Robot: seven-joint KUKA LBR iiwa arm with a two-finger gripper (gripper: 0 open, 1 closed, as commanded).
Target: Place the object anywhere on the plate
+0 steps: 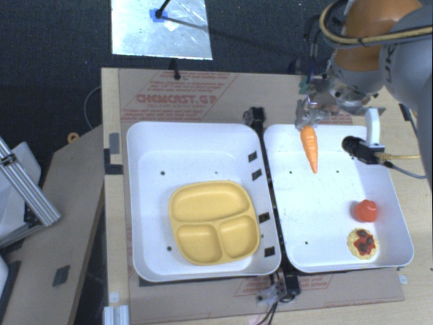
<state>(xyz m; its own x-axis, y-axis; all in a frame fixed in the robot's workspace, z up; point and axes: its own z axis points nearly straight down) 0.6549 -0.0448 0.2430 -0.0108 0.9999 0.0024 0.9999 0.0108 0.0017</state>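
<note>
An orange carrot (310, 149) hangs point-down over the back of the right bin (325, 208). Its thick end sits between the fingers of my gripper (308, 122), which is shut on it. The grey arm with its orange band comes in from the upper right, above the carrot. The yellow plate (177, 202), with three compartments, lies in the front half of the left bin (145, 181), well to the left of and nearer than the carrot. Nothing lies on the plate.
A red tomato-like piece (365, 210) and a small round pizza-like piece (363, 243) lie at the right bin's front right. A black fitting with a cable (358, 147) hangs off the arm right of the carrot. Black clips (260, 181) join the two bins.
</note>
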